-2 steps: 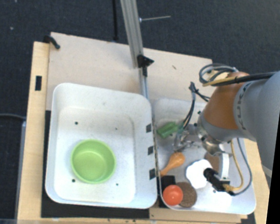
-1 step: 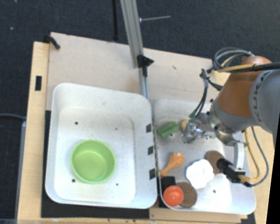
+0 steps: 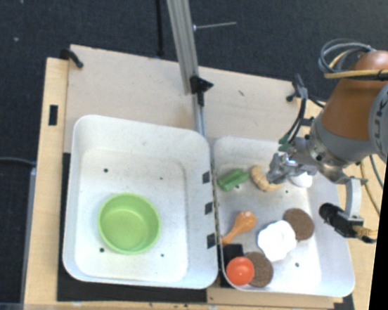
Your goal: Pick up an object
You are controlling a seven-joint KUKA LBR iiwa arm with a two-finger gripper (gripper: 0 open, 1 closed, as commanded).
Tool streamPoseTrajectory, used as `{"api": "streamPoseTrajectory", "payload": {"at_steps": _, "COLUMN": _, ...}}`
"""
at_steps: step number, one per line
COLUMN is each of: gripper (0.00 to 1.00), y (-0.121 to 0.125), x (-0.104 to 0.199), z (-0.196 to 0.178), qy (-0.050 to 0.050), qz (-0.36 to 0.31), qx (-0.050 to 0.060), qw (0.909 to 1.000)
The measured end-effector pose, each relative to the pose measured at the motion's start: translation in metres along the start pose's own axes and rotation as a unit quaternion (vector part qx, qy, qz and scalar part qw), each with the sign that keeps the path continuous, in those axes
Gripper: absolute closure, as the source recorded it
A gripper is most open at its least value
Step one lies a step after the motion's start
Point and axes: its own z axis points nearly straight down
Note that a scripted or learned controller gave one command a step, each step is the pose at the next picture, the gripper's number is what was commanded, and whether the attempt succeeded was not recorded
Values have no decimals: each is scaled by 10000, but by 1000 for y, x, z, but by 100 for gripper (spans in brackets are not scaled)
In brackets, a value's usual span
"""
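- The grey arm (image 3: pixel 352 115) with its orange band comes in from the right and hangs over the upper part of the right bin (image 3: pixel 331 268).
- The tool (image 3: pixel 280 171) points down just above the right end of a tan, curved piece (image 3: pixel 263 180) lying near the bin's back wall; it seems to touch or nearly touch that piece, but the view is too small to be sure.
- Whether the tool is parted or closed cannot be told from here, and nothing can be seen gripped in it.
- A small white thing (image 3: pixel 303 179) lies just beside the tool on its right.
- A green block (image 3: pixel 232 180) lies left of the tan piece, near the bin's left wall.
- Lower in the same bin lie an orange-tan drumstick-shaped toy (image 3: pixel 241 226), a white puffy thing (image 3: pixel 277 240), and a brown disc (image 3: pixel 300 224) touching the white one's upper right.
- At the bin's front left corner a red ball (image 3: pixel 240 270) lies against a second brown disc (image 3: pixel 261 269), with a small black block (image 3: pixel 232 251) just behind the ball.
- The left bin (image 3: pixel 93 137) holds a green bowl (image 3: pixel 129 223), upright, in its front half.
- Both bins sit side by side on the pale wooden surface (image 3: pixel 132 86).
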Motion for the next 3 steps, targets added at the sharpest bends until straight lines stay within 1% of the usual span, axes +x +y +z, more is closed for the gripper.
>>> {"api": "streamPoseTrajectory", "payload": {"at_steps": 1, "gripper": 100, "y": 1, "x": -1, "z": -8, "qy": 7, "qz": -3, "qx": 42, "qw": 10000}}
{"api": "streamPoseTrajectory", "payload": {"at_steps": 2, "gripper": 100, "y": 8, "x": 57, "z": -4, "qy": 16, "qz": -20, "qx": 52, "qw": 10000}}
{"api": "streamPoseTrajectory", "payload": {"at_steps": 3, "gripper": 100, "y": 8, "x": 116, "z": 5, "qy": 15, "qz": -21, "qx": 57, "qw": 10000}}
